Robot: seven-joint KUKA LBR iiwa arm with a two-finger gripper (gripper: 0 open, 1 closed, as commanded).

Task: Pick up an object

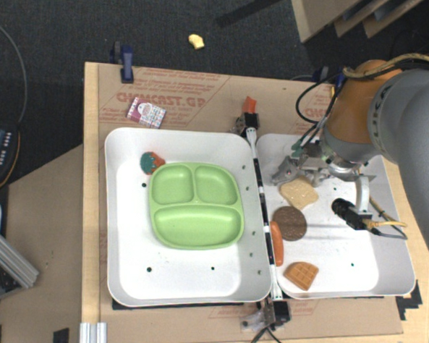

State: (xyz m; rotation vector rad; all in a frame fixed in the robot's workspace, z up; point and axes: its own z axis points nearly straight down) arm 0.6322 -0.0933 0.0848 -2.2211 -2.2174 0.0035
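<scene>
Arm (396,106) reaching in from three o'clock, and the claw (305,169) hangs low over the right bin (372,267), up at the bin's eleven o'clock corner. Open or closed? Cannot tell from this angle. Nothing visibly gripped.

Right at the claw's six o'clock lies the slice (300,193), pale tan and flat on the bin floor, its top edge tucked just under the claw. Whether the two touch, hard to say. At six o'clock from the slice is the patty (291,223), dark brown and round, just beside it. At the patty's seven o'clock an orange stick (276,242) lies against the bin's left wall. Further on, at the bin's seven o'clock, sits the waffle (301,275), well apart from the claw.

Over in the left bin (121,270), a green plate (196,206) with three compartments lies in the middle. A small red and teal toy (153,162) rests at its ten o'clock, touching the rim.

On the worktop (197,93), at twelve o'clock from the left bin, lies a small card (145,112).
</scene>
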